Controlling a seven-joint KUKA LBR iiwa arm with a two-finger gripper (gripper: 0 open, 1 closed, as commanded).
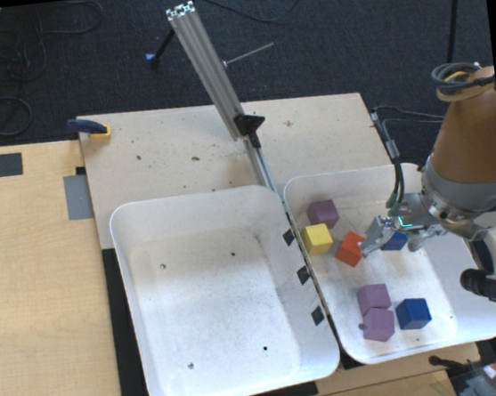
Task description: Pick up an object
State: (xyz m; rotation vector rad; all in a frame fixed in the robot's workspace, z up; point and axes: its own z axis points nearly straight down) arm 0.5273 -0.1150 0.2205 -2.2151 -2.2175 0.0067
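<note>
- A small dark-blue block (395, 241) sits at the pincer (389, 236) in the right bin (478, 321), seemingly between its fingers, though the view is too blurred to be sure; how wide the pincer stands cannot be told.
- Just left of it lies an orange block (350, 248), close to the fingertips.
- Farther left are a yellow block (317, 238) and, beyond it, a purple block (323, 212).
- Nearer the camera lie two purple blocks (375, 311) touching, and a blue block (413, 313) beside them.
- The left bin (128, 243) stands alongside on the desk (161, 149).
</note>
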